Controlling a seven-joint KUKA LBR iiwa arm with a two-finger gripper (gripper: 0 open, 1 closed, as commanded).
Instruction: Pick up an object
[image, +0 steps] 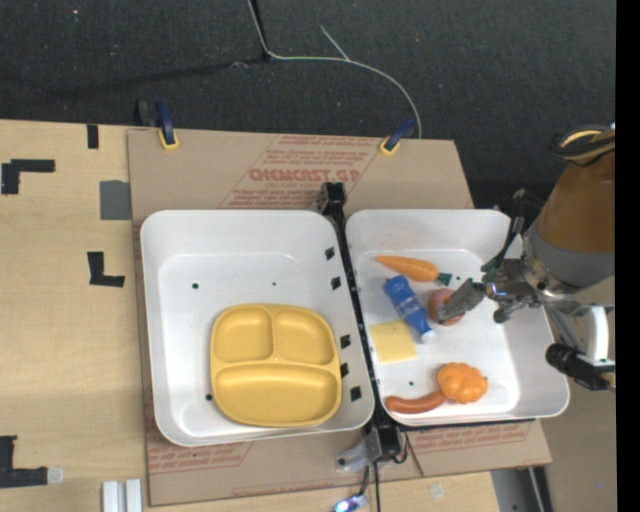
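Note:
My gripper (462, 299) reaches in from the right and hangs low over the middle of the right bin (500, 225). Its tip is right at a small reddish object (442, 306), which it partly hides. An orange carrot (408, 267) lies just beyond the tip at the back. A blue object (406, 304) lies to the left, with a yellow block (394, 342) in front of it. An orange round toy (461, 382) and a red sausage (413, 403) rest near the bin's front wall.
The left bin (180, 250) holds a yellow divided plate (275, 363). A black divider (347, 290) joins the two bins. Brown cardboard (290, 165) with two clamps lies under them. The arm's grey and orange body (580, 220) stands over the right bin's right edge.

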